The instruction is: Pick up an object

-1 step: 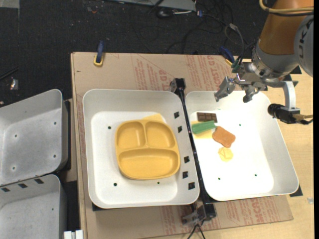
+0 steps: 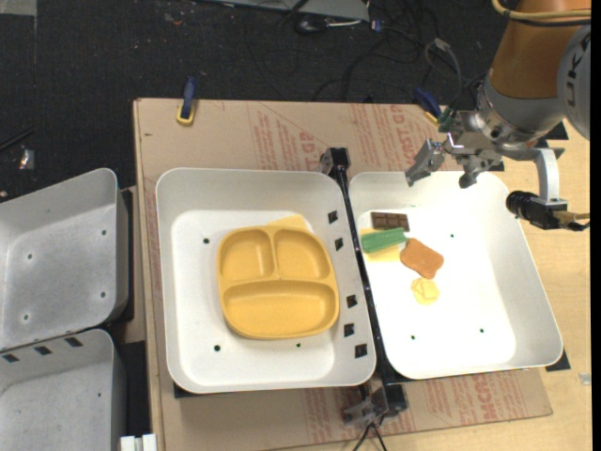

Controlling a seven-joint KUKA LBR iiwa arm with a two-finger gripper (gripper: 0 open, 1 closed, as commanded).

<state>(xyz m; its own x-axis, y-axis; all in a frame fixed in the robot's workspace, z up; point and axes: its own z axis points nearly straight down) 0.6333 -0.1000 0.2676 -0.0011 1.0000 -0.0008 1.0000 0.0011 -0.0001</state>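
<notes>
The jaws (image 2: 449, 165) hang apart and empty over the right bin (image 2: 488, 346) at its twelve o'clock edge; the orange block (image 2: 422, 257) lies at ten o'clock inside, beside a green piece (image 2: 382, 241)

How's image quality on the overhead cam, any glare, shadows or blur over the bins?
Camera view: even, bright lighting; the white right bin looks nearly blown out, little surface detail. Soft shadow under the yellow tray in the left bin. The gripper is slightly soft but readable, fingers spread. The small items, such as the green piece, are sharp. The floor at top is dark and noisy.
</notes>
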